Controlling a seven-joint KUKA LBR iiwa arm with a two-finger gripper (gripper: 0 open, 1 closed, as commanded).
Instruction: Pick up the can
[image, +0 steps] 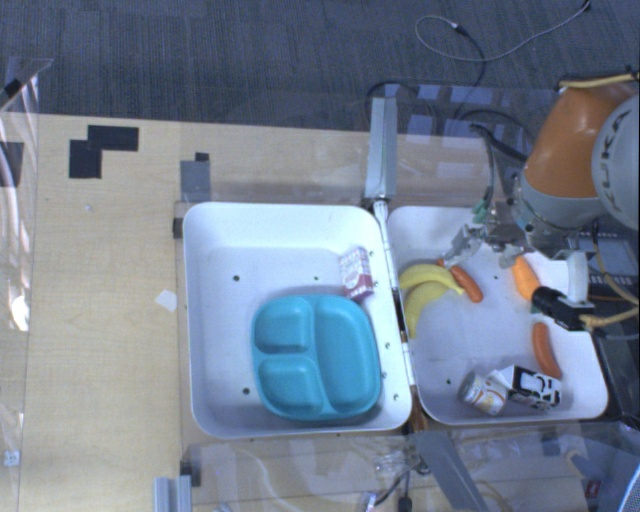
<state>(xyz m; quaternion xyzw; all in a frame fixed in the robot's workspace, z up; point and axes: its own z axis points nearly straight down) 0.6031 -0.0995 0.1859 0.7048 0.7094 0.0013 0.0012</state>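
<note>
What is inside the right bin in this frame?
The right bin holds two bananas, small orange pieces, a lying can beside a black-and-white item, and the pincer. The arm covers its upper right corner, so anything there is hidden.

Can (486, 392) lies at right bin's (600, 405) front wall, black-white carton (535, 387) touching its right. Sausage (545, 349) just behind. Open white floor to can's left; my approach from above unobstructed.
</note>
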